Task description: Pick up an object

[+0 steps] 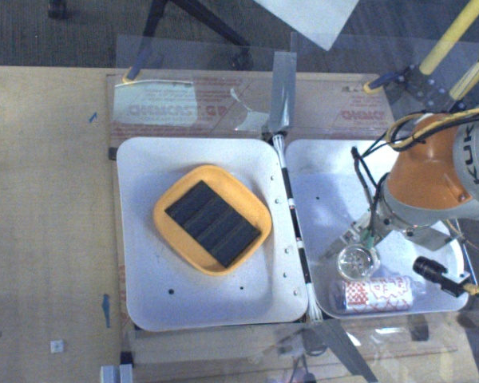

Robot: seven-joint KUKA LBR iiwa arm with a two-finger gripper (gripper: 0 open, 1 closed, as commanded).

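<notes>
The counter is a tan wooden surface carrying two shallow white bins side by side. The arm, grey with an orange band, reaches in from the right and hangs over the right bin. The pincer sits low in that bin, below the orange band; whether it is apart or together cannot be told, since the wrist hides it.

The left bin lies to the left of the pincer, across the divider. It holds a yellow dish with a dark ribbed insert, set diagonally near the bin's centre and well apart from the pincer.

A red-and-white patterned carton lies on its side just below the pincer, along the near wall of the right bin. A clear round glass stands directly beneath the pincer, touching or nearly touching the carton's upper edge. Contact between pincer and glass cannot be told.
</notes>
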